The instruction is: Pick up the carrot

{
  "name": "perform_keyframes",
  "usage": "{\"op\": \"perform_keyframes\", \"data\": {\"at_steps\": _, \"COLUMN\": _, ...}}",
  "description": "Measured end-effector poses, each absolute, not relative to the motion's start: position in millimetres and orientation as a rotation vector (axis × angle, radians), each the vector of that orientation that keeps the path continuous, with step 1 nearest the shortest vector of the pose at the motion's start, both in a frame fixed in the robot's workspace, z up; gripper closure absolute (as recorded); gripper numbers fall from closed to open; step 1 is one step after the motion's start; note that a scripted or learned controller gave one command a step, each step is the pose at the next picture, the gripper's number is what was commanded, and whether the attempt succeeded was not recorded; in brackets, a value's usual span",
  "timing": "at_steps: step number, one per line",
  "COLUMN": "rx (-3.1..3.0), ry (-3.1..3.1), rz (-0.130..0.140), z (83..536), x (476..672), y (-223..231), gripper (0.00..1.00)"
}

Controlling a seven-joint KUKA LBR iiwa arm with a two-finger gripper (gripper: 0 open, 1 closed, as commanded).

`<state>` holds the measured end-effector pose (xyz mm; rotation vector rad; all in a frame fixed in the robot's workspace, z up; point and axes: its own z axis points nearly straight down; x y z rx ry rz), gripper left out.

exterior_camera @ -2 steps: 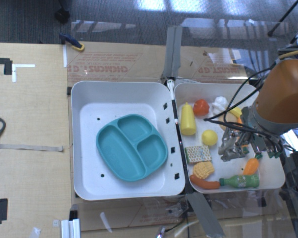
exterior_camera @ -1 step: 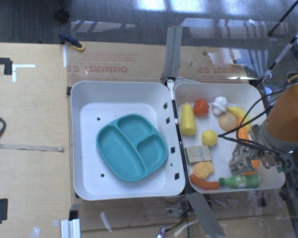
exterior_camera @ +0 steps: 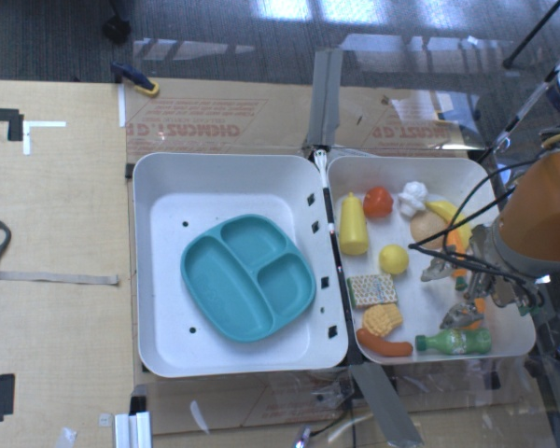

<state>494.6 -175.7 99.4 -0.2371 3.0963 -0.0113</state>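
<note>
The carrot (exterior_camera: 459, 242) is an orange piece in the right bin (exterior_camera: 397, 168), near its right side, and is mostly covered by the arm's wrist. A second bit of orange (exterior_camera: 476, 302) shows lower down, behind the gripper. My gripper (exterior_camera: 449, 294) hangs low over this spot, coming in from the right. Its two metal fingertips (exterior_camera: 437, 271) are spread apart, one above the other in the view. I cannot tell if they touch the carrot, and nothing is clearly clamped between them.
Around the gripper lie a green bottle (exterior_camera: 457, 343), a sausage (exterior_camera: 385, 345), corn (exterior_camera: 383, 319), a cracker (exterior_camera: 371, 290), a lemon (exterior_camera: 393, 259), a yellow bottle (exterior_camera: 353, 224), a tomato (exterior_camera: 378, 202) and a banana (exterior_camera: 441, 212). The left bin (exterior_camera: 159, 250) holds a teal divided plate (exterior_camera: 247, 276).
</note>
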Motion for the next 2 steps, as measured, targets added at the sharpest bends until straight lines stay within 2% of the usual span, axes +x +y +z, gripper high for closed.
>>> {"op": "perform_keyframes", "data": {"at_steps": 1, "rx": 0.203, "ry": 3.131, "rz": 0.0, "z": 92.7, "x": 520.0, "y": -185.1, "gripper": 0.0}}
{"op": "perform_keyframes", "data": {"at_steps": 2, "rx": 0.198, "ry": 3.126, "rz": -0.002, "z": 103.3, "x": 521.9, "y": -184.7, "gripper": 1.0}}
